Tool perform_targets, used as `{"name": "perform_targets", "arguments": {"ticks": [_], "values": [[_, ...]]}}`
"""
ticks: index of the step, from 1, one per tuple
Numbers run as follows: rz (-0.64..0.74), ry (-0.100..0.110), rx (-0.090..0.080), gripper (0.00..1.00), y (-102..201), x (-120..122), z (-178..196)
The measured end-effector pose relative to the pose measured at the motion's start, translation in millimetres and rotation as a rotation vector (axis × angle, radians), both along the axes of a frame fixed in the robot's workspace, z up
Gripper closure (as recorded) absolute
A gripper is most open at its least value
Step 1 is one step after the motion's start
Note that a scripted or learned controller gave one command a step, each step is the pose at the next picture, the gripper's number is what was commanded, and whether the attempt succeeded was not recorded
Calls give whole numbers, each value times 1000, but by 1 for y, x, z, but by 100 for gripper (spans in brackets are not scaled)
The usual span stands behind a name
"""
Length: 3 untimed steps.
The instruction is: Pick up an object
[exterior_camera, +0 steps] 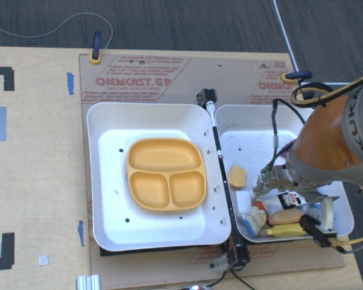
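yellow tray (166,174), white bins (103,162), orange arm band (330,135)

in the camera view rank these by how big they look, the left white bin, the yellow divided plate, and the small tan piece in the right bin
1. Left white bin, largest.
2. Yellow divided plate, lying inside that bin.
3. Small tan piece, far smaller, near the right bin's left wall.
All lie at similar depth, so the order is safe.

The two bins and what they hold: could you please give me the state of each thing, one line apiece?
Left bin: holds the yellow tray.
Yellow tray: flat, right way up, its three compartments bare.
Right bin: objects crowded toward its near end.
Tan round piece: lying apart from the pile, near the bin's left wall.
Yellow banana-like piece: lying flat in the pile.
Pincer: low over the right bin, beside the pile.
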<state>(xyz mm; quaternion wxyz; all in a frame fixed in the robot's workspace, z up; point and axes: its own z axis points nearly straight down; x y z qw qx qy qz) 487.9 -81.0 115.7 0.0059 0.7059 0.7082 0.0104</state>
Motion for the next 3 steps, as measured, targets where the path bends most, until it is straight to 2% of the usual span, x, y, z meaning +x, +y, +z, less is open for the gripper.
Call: {"name": "perform_targets", "arguments": {"ticks": [1, 2, 3], "values": [[-4, -3, -6, 0, -4, 0, 2], [-7, 4, -12, 0, -10, 8, -13], [-9, -14, -11, 0, -15, 4, -16]]}}
